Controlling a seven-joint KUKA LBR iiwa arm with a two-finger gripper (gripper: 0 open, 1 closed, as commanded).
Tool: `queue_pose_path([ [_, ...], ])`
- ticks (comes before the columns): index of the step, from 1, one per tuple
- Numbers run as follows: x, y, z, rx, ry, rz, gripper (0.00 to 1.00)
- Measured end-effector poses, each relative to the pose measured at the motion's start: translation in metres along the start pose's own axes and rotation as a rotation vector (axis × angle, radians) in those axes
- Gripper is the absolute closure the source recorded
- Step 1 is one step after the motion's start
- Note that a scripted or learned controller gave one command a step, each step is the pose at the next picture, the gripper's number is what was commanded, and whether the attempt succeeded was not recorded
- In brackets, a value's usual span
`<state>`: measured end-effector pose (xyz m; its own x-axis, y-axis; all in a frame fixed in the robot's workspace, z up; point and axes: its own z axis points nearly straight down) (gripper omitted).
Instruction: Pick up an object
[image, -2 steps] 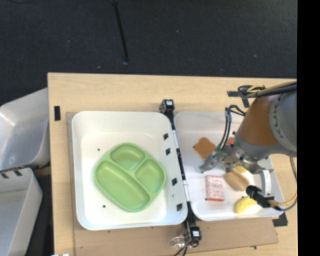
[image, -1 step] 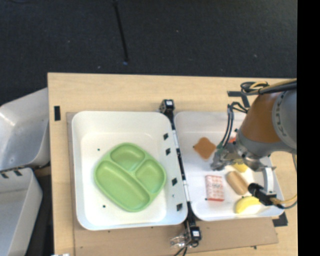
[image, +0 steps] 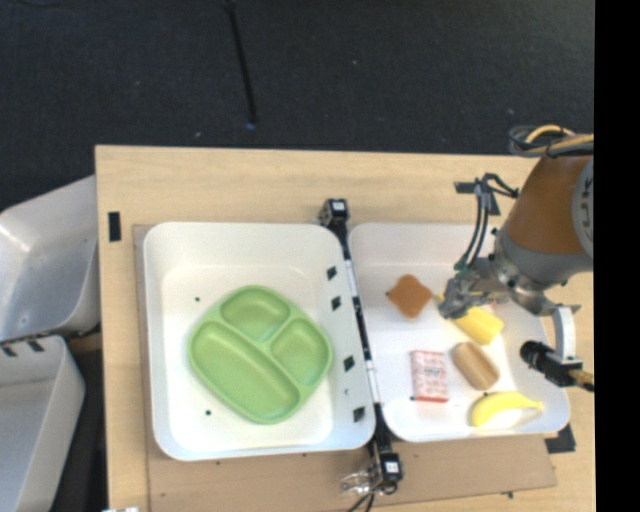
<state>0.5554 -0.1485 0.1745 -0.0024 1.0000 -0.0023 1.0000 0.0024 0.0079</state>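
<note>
Your arm (image: 545, 215) reaches over the far right corner of the right bin (image: 400, 240), and its gripper (image: 462, 298) sits low near that bin's middle, between a brown cookie-like piece (image: 409, 296) and a yellow block (image: 479, 324). You cannot tell from this angle whether the jaws are apart or together, and nothing is visibly held between them.

What could go wrong, as a judgement: the gripper is so close to both the brown piece and the yellow block that it may close on the gap between them, or nudge one aside and come up with nothing. The yellow block lies partly under the wrist, so a slanted grip could let it slip.

Counts: two white bins. The left bin (image: 170, 420) holds one green divided plate (image: 260, 352). The right bin holds five things: one brown piece, one yellow block, one tan bread roll (image: 475, 365), one red-and-white packet (image: 429, 376) and one banana (image: 505, 407) at the near right corner.
</note>
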Motion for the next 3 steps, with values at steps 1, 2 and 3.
queue_pose_path([
  [1, -0.003, 0.009, -0.046, 0.001, 0.000, -0.001, 1.00],
  [2, -0.005, 0.006, -0.110, -0.001, 0.000, -0.002, 1.00],
  [3, 0.039, 0.027, -0.094, 0.006, 0.000, -0.003, 1.00],
])
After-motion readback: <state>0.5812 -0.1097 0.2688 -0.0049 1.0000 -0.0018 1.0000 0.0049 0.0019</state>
